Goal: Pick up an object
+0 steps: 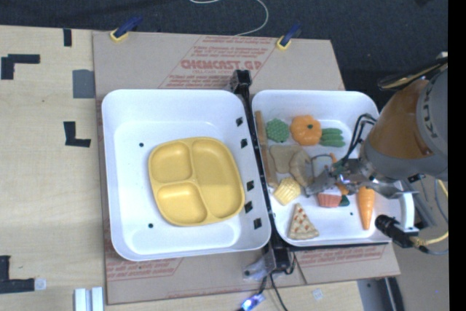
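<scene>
One grey end effector (325, 182) hovers low among plastic toy foods in the right white bin (349, 97), seeking a pick; grip state unclear.

At the frame's right edge, the arm (408, 135) shows a broad orange band over grey casing — a black cable loops beside it, above the dark metal gripper (320, 182).
</scene>
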`<state>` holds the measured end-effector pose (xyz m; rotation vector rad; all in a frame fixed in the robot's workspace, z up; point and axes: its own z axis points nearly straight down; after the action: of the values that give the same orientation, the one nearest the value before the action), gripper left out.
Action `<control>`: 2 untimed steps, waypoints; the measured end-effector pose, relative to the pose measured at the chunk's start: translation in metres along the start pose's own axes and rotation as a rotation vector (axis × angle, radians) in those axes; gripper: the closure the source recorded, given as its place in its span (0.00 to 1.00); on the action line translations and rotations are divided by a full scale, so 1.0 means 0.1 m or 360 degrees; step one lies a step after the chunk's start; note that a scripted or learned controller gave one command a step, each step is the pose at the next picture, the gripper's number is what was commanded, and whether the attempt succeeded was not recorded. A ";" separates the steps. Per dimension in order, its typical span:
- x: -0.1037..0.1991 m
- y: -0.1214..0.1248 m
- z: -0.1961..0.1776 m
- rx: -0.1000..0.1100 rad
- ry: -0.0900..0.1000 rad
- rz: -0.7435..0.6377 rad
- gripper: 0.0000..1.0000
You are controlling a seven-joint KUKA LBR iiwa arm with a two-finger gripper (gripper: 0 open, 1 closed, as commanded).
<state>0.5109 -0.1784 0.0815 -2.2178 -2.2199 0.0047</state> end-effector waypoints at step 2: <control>0.00 -0.08 -0.70 -0.0007 -0.0001 0.0001 1.00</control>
<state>0.5033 -0.1781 0.1514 -2.2206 -2.2219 0.0004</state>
